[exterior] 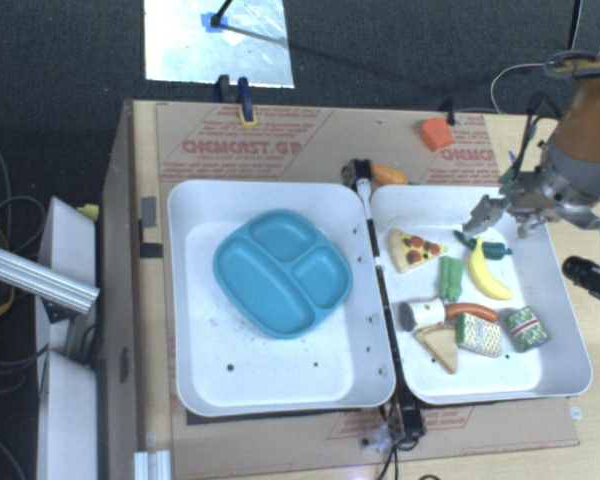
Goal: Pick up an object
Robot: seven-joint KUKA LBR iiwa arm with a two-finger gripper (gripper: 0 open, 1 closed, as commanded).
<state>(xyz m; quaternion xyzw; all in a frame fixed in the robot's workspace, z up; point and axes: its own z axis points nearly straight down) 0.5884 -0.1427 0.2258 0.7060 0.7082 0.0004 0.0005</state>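
The right bin (555, 268) holds several toy foods: a pizza slice (415, 249), a green vegetable (450, 278), a yellow banana (488, 271) with a small teal piece (494, 250) at its top, a red sausage (470, 311), a sandwich wedge (440, 346), a patterned box (480, 335) and a green can (525, 328). My gripper (502, 223) hovers over the bin's back right part, just above the banana's top and the teal piece. Its fingers are spread open with nothing between them.
A blue divided plate (282, 271) lies in the left bin (195, 368). An orange block (437, 133) sits on the bench behind the bins, and an orange toy (388, 175) rests by the bins' back junction. A grey-and-white cup (420, 315) lies near the sausage.
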